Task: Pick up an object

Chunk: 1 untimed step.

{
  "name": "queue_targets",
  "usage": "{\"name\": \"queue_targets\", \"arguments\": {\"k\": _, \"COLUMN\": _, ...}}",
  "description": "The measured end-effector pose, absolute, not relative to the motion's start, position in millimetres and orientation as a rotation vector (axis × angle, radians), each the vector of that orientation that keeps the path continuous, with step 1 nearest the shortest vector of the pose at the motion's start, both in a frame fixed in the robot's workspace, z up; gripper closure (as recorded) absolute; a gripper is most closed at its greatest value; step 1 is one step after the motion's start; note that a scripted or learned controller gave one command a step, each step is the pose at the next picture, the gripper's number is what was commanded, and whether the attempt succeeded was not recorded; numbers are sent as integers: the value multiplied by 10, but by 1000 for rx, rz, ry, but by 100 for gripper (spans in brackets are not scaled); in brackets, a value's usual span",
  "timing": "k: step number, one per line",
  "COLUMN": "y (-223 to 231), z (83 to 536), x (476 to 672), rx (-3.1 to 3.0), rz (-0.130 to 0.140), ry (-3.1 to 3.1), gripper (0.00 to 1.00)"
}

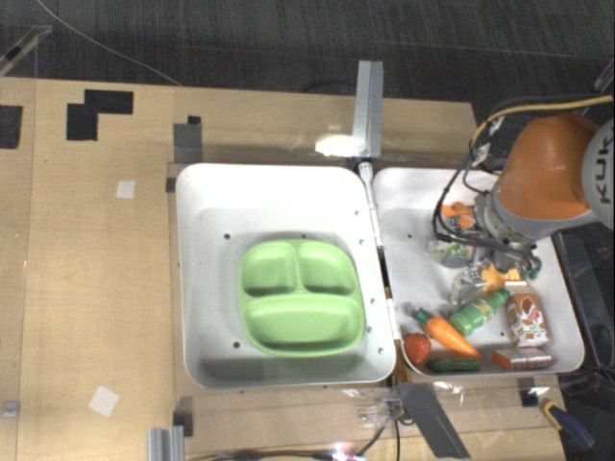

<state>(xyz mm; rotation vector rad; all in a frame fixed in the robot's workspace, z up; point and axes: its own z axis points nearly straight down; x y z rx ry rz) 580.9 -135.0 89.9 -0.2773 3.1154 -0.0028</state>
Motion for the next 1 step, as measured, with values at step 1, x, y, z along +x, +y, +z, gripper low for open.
{"name": "queue_targets", "arguments": {"k": 1, "y": -1391, "z": 892, "x": 6560, "rx": -577, "rz": -5, "ry": 3074, "gripper": 0}}
